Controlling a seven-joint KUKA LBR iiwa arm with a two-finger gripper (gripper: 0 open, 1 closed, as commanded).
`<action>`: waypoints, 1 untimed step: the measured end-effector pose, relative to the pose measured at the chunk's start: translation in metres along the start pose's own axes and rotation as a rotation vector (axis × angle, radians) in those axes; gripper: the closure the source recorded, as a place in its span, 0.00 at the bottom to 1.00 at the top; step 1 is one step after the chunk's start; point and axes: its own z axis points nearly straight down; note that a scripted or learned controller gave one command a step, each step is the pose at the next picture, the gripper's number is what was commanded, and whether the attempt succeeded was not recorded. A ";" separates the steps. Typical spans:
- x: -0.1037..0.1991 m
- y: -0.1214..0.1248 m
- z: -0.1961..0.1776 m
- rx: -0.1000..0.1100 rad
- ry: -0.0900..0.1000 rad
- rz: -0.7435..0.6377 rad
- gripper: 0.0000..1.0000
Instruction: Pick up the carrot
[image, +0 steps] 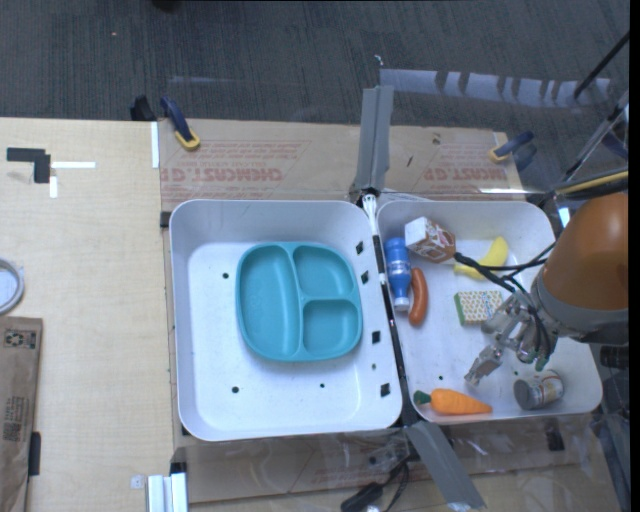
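Observation:
The orange carrot (456, 402) with its green top lies flat at the front edge of the right bin (455, 208), near the front left corner. My gripper (482, 352) hangs just above and to the right of it, over the bin floor. Its metal fingers (484, 362) stand open with nothing between them, a short gap away from the carrot. The orange band of the arm (598, 255) shows at the right edge.
In the right bin are a blue bottle (397, 270), a brown sausage (418, 298), a small carton (430, 240), a yellow banana (487, 255), a green-yellow sponge (478, 305) and a tin can (538, 390) beside the gripper. A teal divided plate (300, 300) sits in the left bin (200, 330).

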 end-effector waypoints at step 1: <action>0.042 0.041 -0.005 -0.006 -0.019 0.036 0.00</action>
